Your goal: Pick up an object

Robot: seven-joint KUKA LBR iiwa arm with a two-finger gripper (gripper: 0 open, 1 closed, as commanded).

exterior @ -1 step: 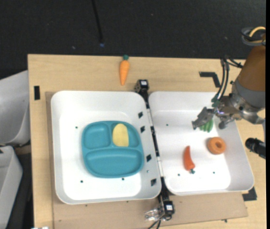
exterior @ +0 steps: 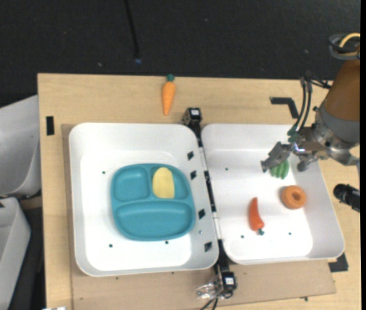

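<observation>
The right bin (exterior: pixel 319 237) holds a small green object (exterior: pixel 280 170), an orange ring (exterior: pixel 293 197) and a red pepper (exterior: pixel 255 214). My gripper (exterior: pixel 288 159) reaches in from the right and hangs over the bin's upper middle, open. Its fingers (exterior: pixel 273 159) are spread just above the green object, which pokes out below them. I see nothing held between the fingers. The ring lies just below and right of the gripper, and the pepper lies further down to the left.
In the left bin (exterior: pixel 86 237) sits a blue divided plate (exterior: pixel 147 215) with a yellow piece (exterior: pixel 163 183) in its top right compartment. An orange carrot (exterior: pixel 168 95) lies on the wooden bench (exterior: pixel 105 95) behind the bins. Black clips run along the seam between the bins.
</observation>
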